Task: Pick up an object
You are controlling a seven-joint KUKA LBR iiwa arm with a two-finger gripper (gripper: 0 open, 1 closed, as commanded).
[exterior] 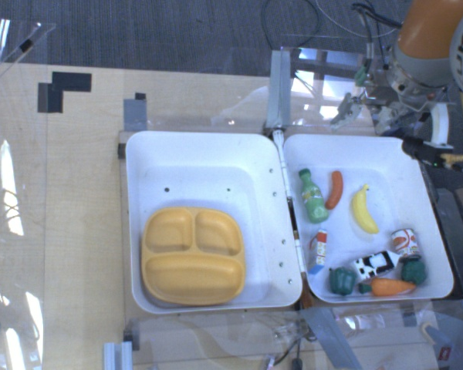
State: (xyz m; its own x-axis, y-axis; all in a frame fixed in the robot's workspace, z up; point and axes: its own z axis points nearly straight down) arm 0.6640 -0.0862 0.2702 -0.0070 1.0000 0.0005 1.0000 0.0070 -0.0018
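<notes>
My fingers, state untellable, hover behind the right bin; next I descend toward the banana.

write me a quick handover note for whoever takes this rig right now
Gripper: above the far edge of the right bin, nothing seen between its fingers.
Right bin: green bottle, sausage, banana, carrot, toy cow and a few other small items.
Left bin: yellow divided tray.
Done: nothing picked yet.
Left: descend, grasp one object, lift.
</notes>
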